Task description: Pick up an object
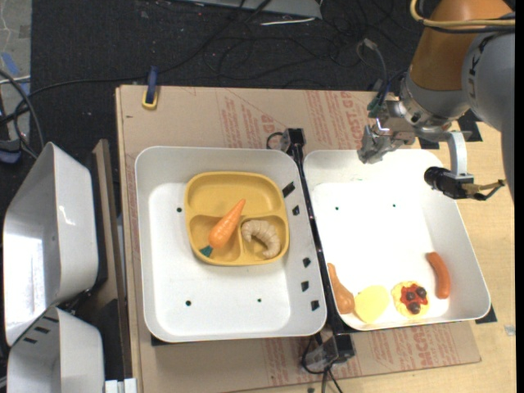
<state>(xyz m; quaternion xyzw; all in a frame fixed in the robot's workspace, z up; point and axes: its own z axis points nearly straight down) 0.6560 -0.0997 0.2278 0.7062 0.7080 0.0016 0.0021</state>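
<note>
The bench is topped with brown cardboard printed in faded red lettering, and it stands on a dark floor strewn with black cables; a small yellow-handled tool lies near the bench's far left corner. Two shallow white bins sit side by side on it. The left bin holds a yellow divided plate of smooth plastic, with an orange carrot lying tilted across one compartment and a pale, curled shrimp in the compartment beside it. The right bin keeps its toys along the near edge: an orange drumstick-like piece at the near left corner, a flat pale yellow disc just beside it, a small round tart topped in red and dark, and a reddish sausage near the right wall. The pincer hangs over the far edge of the right bin, well apart from all the toys; whether its fingers are apart or together I cannot tell.
</note>
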